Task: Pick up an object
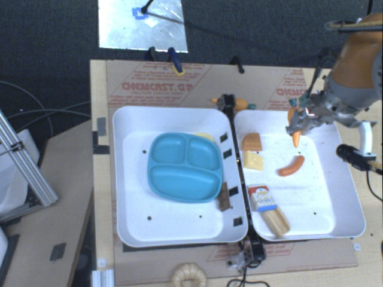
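My gripper (297, 126) hangs over the far part of the right bin (335, 184), reaching in from the right. A small orange carrot-shaped piece (296, 139) sticks down from between its fingers, which are shut on it, and it appears lifted off the bin floor. On the floor of this bin lie a reddish sausage (291, 165), a brown bread slice (252, 142), a yellow cheese piece (254, 161), a red and white packet (258, 197) and a tan wooden piece (276, 220).
The left bin (134, 214) holds a blue divided plate (184, 166), a yellow item (205, 136) behind it and a small brown piece (224, 199) by the divider. A doughnut-like ring (190, 275) lies in front of the bins.
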